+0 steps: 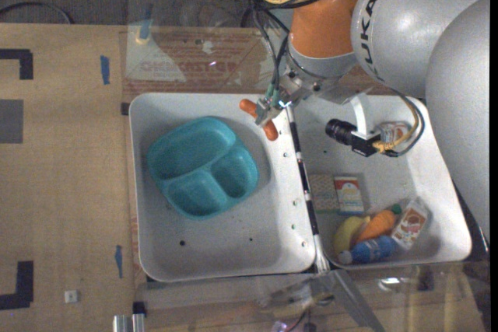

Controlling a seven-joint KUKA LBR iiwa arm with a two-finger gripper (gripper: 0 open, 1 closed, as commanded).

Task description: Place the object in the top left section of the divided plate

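Note:
A teal divided plate [201, 166] lies in the left bin [226, 253], towards its upper left. Its largest section [189, 148] is at the top left, with two smaller ones to the right and below. My gripper [264, 113] hangs over the left bin's upper right corner, just right of the plate. It is shut on a small orange elongated object [269, 130], whose ends stick out on either side of the fingers. The object is lifted a little above the bin floor, beside the wall between the two bins.
The right bin [436, 167] holds a small red-and-white box [348, 193], a yellow fruit [349, 230], an orange carrot-like item [378, 223], a blue bottle [370, 250] and a small carton [410, 222]. The arm's wrist and cables [373, 134] hang over that bin's upper part.

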